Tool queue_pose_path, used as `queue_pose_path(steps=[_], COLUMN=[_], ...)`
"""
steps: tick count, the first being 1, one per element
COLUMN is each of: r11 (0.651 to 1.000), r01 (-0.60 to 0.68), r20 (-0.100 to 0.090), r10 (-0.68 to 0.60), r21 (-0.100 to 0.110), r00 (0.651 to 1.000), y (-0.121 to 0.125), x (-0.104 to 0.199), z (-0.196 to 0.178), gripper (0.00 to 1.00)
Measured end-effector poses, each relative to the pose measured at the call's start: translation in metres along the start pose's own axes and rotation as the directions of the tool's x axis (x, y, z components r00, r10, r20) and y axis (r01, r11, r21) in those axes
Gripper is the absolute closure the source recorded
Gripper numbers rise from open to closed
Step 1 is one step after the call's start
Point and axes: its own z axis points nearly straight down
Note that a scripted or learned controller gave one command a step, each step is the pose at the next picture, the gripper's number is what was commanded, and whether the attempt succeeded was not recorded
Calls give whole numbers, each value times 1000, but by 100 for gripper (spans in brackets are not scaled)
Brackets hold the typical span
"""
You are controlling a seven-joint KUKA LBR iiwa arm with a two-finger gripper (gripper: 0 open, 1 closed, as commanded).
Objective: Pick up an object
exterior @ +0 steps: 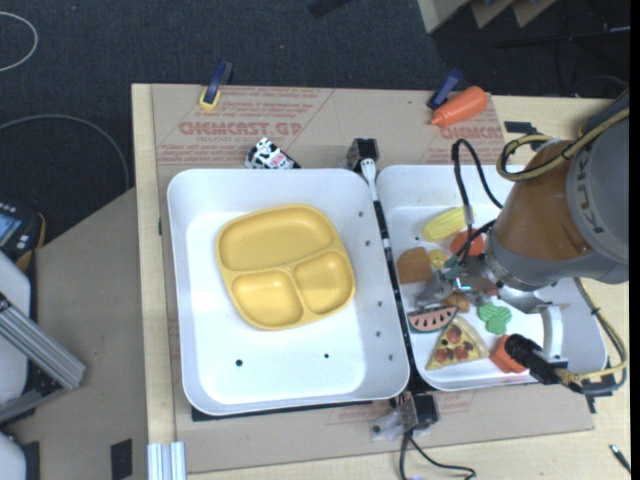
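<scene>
Hovering gripper (440,290): low in right bin (590,343), finger state unclear
Watermelon slice (432,319): just below
Brown toy (413,265): just above-left

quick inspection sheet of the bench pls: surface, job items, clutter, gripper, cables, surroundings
Surface: bench board bears two white bins; left bin, right bin.
Job's things: yellow divided plate in the left bin; in the right bin toy corn, watermelon slice, pizza slice, green piece, brown piece.
Clutter: orange clamp, yellow-tipped clamp, black-and-white piece on the board.
Gripper: gripper low among the toys in the right bin; finger state unclear.
Cables: black cable looping over the right bin.
Surroundings: dark carpet.
</scene>
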Motion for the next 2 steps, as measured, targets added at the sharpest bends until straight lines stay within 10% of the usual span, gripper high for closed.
queue_pose_path(steps=[1,2], r11=[1000,1000], r01=[-1,2], r20=[2,4], r10=[1,-2], r21=[-5,-11], r00=[1000,1000], y=[1,-4], x=[0,4], z=[-12,-73], gripper=[100,100])
